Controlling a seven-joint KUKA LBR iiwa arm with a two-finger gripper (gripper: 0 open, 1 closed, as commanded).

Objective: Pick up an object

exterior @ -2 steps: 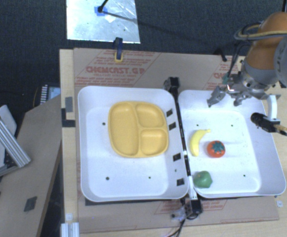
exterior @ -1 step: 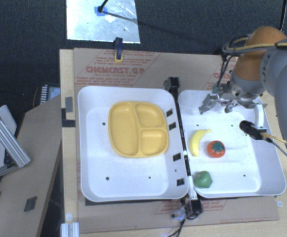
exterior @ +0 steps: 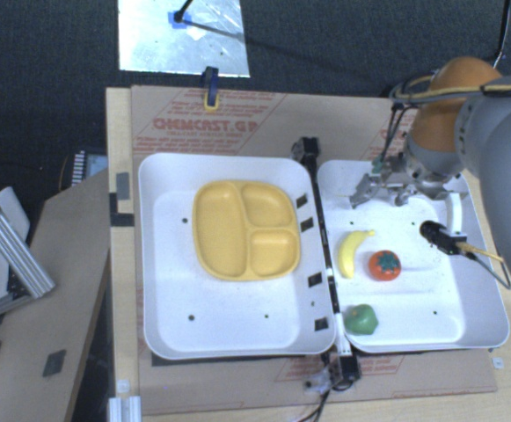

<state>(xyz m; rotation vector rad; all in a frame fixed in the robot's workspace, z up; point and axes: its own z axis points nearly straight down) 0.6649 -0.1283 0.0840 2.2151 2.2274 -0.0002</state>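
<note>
Desk (exterior: 176, 117) with two white bins; arm over right bin (exterior: 484, 319).
Fingers (exterior: 361, 196) apart, clamped on nothing, above banana (exterior: 352, 251); tomato (exterior: 384, 265) beside it; green fruit (exterior: 361, 319) nearer front; yellow plate (exterior: 244, 229) in left bin (exterior: 163, 271).

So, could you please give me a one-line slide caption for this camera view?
Gripper above the right bin holding banana, tomato and green fruit; yellow tray in the left bin.
</note>
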